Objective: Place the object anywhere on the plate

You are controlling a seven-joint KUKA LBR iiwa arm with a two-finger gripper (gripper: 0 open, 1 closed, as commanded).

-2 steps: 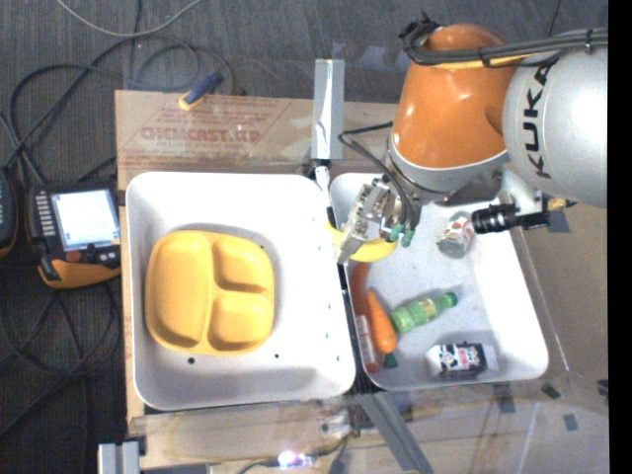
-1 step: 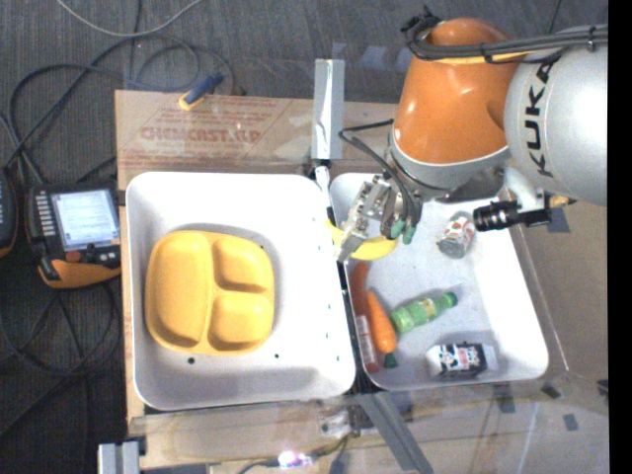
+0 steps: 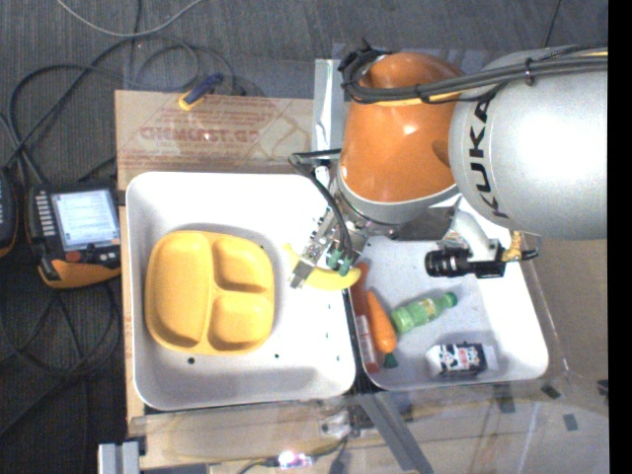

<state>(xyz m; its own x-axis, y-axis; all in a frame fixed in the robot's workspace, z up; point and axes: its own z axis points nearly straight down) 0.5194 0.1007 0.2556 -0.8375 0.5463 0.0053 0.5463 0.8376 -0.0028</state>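
Observation:
The yellow divided plate (image 3: 209, 289) lies in the left bin (image 3: 237, 378), toward its left side. A yellow banana (image 3: 334, 279) hangs at the left bin's right edge, just right of the plate. My gripper (image 3: 314, 260) comes down from the orange wrist (image 3: 395, 136) and is shut on the banana, whose ends stick out on both sides of the fingers. The banana is apart from the plate, about a hand's width to its right.
The right bin (image 3: 513, 363) holds an orange carrot (image 3: 379, 326), a green bottle (image 3: 423, 311) and a small black-and-white carton (image 3: 457, 358). The big grey arm covers that bin's upper part. A handheld screen (image 3: 77, 220) sits left of the bench.

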